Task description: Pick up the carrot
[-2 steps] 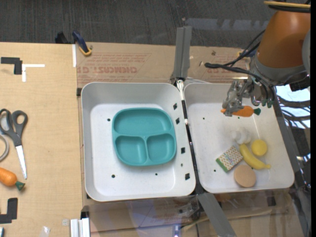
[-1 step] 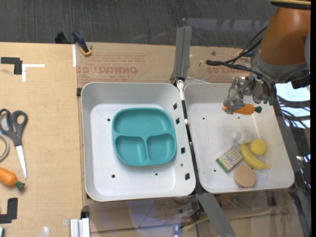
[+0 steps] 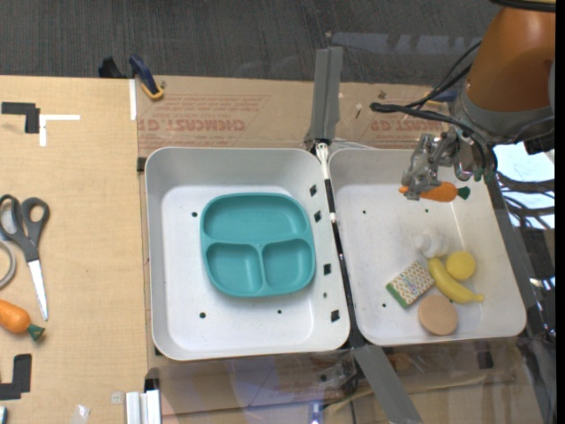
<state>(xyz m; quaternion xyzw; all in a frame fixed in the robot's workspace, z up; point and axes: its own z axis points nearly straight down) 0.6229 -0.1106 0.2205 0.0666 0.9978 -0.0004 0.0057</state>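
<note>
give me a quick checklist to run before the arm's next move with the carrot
1. Carrot at the gripper: ok, it sits right at the fingertips, over the right bin.
2. Grip secure: cannot tell, the fingers' hold on it is not clear.
3. Carrot lifted off the bin floor: cannot tell from this slanted view.
4. Other items out of the way: ok, the banana, lemon, sponge and round cookie lie nearer the front.
5. Right carrot: ok, another carrot lies on the bench by the scissors, far from the arm.
</note>
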